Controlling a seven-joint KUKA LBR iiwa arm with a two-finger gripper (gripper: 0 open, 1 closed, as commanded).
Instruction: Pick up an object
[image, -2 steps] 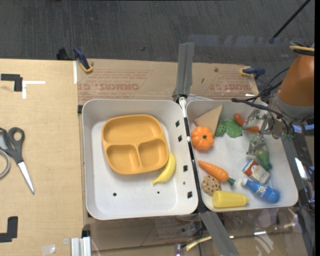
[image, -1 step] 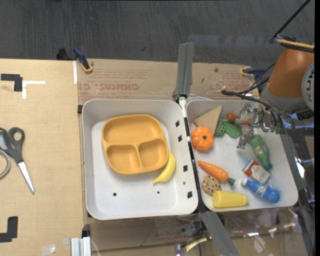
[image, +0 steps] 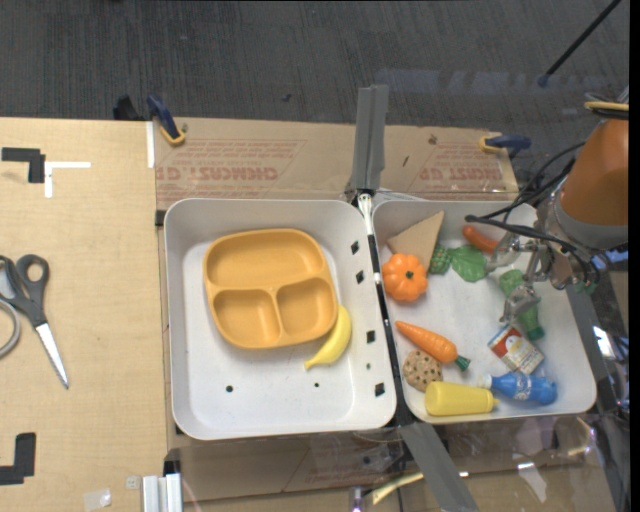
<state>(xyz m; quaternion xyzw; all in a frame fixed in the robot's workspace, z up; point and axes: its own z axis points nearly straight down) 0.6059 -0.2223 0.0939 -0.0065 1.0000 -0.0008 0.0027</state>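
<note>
Camera view: the gripper (image: 520, 283) hangs over the right bin (image: 580, 330), beside a green item (image: 524, 318); whether its jaws are open or closed cannot be told. That bin also holds a pumpkin (image: 405, 277), carrot (image: 428, 342), cookie (image: 421, 371), yellow bottle (image: 459, 399) and blue bottle (image: 526, 388). The left bin (image: 200, 400) holds a divided tray (image: 270, 287) with a banana (image: 333, 340) touching it. Scissors (image: 38, 312) lie on the bench.

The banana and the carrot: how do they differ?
The banana is yellow and curved; the carrot is orange, straight and green-tipped. The banana lies in the left bin against the divided plate; the carrot lies in the right bin among other toys. Both lie flat.
</note>
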